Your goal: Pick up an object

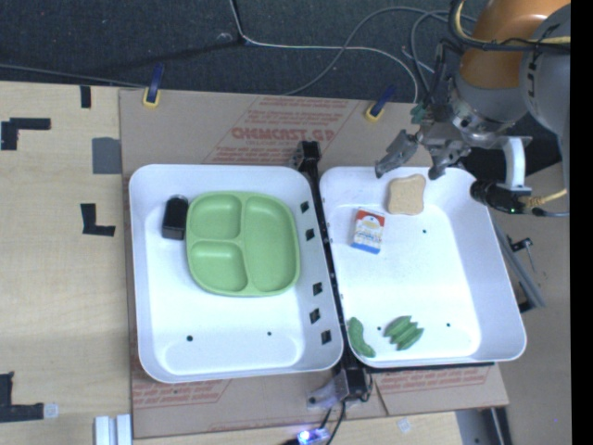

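Nearest the camera, in the right-hand shallow white bin (482,276), lie the small green pea pods (402,331) and a single darker green pod (359,337), down by the near rim, well apart from the small red-and-white carton (368,230). That carton is my landmark; it lies flat, free on all sides, an easy candidate. Left of it, across the black divider, the left-hand white bin (148,276) carries a pale green divided plastic plate (244,243), with a small black block (174,217) at its far-left side, out of the arm's immediate reach.

Just beyond the carton and slightly right sits the tan slice of toy bread (406,194), flat near the far rim. Right above it hangs the gripper (419,158) of the grey arm with the orange band (519,17): jaws spread apart, nothing between them. Likely the bread is the target, since the splayed jaws sit just past it, poised to straddle it. The cardboard-covered worktop (232,128) frames both bins.
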Robot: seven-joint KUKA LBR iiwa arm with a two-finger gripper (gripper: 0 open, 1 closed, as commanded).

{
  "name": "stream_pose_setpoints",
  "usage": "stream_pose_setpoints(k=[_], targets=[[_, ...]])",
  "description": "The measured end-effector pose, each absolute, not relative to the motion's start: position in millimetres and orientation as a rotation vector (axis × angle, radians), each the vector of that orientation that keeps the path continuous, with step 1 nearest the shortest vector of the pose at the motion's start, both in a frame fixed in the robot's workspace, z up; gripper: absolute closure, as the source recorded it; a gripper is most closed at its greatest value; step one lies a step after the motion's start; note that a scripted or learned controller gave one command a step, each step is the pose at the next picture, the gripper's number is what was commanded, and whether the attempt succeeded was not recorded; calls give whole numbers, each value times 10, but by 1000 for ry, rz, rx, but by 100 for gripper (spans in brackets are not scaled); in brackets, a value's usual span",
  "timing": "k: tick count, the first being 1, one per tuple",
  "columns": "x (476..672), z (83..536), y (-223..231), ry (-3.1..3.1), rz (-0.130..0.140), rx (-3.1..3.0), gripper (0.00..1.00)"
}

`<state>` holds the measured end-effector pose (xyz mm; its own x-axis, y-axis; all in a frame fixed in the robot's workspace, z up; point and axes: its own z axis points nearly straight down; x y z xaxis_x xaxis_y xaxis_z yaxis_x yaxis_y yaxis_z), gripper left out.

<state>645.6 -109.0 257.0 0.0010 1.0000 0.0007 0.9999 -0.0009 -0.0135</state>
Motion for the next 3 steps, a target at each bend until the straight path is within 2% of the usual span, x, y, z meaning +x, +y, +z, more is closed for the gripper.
stream_pose_setpoints(k=[1, 3], targets=[[6478, 2642, -1089, -2223, 2, -2219, 0], [6473, 1411, -1077, -2220, 10, -2217, 0]])
